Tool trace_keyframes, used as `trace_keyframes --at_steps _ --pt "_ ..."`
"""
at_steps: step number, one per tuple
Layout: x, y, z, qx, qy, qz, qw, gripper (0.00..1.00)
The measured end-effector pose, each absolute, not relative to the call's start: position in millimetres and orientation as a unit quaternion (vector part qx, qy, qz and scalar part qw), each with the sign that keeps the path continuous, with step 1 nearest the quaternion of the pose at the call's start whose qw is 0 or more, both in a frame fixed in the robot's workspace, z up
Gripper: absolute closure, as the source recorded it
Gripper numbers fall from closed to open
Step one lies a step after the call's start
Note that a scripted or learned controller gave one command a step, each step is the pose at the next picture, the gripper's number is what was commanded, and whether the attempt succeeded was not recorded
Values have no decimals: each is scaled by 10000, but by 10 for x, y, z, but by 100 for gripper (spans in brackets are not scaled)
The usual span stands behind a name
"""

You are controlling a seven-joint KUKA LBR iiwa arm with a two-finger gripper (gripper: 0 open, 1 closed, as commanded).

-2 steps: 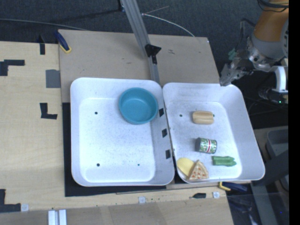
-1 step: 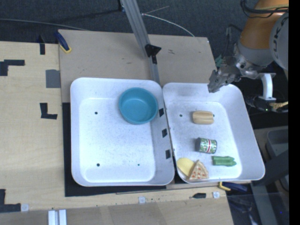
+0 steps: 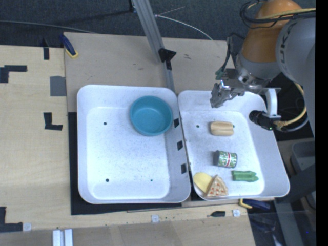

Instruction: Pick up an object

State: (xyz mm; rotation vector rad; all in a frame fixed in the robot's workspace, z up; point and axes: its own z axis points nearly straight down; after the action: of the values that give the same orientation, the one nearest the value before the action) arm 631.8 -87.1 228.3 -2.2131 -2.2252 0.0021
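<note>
- The pincer (image 3: 221,97) hangs over the far end of the right bin (image 3: 266,152), at about twelve o'clock of that bin, tips pointing down. Nothing sits between them; how far they are parted I cannot tell from where I stand.
- Just toward six o'clock from it lies a bread roll (image 3: 221,128), apart from the tips. Being the closest piece, it looks to me the likeliest one to be picked.
- Further toward six o'clock a small green can (image 3: 225,159) lies on its side, and near it at four o'clock a green pepper-like toy (image 3: 244,176).
- At the bin's seven o'clock corner a pizza slice (image 3: 217,187) touches a yellow wedge (image 3: 202,180), possibly cheese. Pressed together against the wall, they seem the harder grab.
- The left bin (image 3: 102,152) carries a blue bowl (image 3: 150,115), upright, at its one o'clock, well apart from the arm.
- Both bins sit side by side on the counter (image 3: 31,137), so a reach from three o'clock meets the right one first.
- Nothing is lifted yet.
</note>
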Motion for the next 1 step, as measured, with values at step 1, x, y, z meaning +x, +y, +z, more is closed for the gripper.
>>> trace_keyframes --at_steps 1 --pt "6245 -425 2252 -7051 -7091 5 16 100"
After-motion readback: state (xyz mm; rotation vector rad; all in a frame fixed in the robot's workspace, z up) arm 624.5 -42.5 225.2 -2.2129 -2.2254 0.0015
